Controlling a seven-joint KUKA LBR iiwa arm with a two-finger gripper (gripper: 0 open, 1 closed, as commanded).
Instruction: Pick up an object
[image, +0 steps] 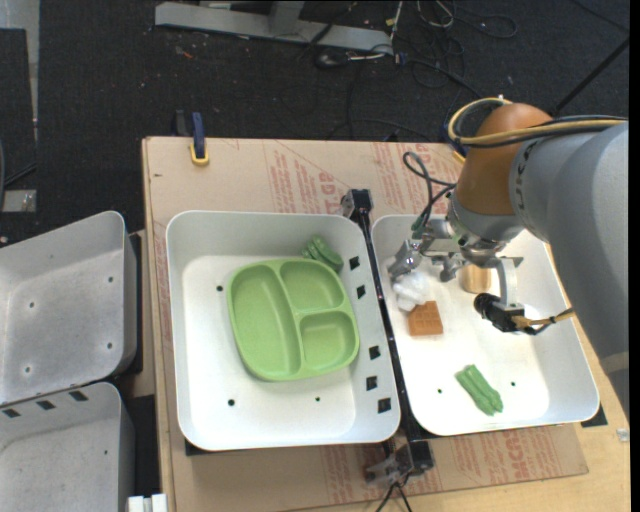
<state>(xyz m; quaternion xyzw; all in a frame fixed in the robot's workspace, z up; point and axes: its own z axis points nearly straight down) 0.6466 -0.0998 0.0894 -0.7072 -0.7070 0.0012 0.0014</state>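
My gripper (412, 264) hangs low over the left side of the right bin (560, 395), just above a small white lump (409, 291). A brown square piece (426, 320) lies right below the lump, touching it. A tan wooden block (478, 277) sits to the right of the gripper, partly hidden under the wrist. Near the bin's front lies a green ridged piece (480, 390). In the left bin (200, 400) a green divided plate (294, 318) rests with a small green item (323, 251) at its far right corner.
The grey arm with its orange band (500, 160) covers the back right of the right bin, with cables looping around it. A black divider with clips (375, 300) separates the bins. White lids (60, 300) lie left of the bench.
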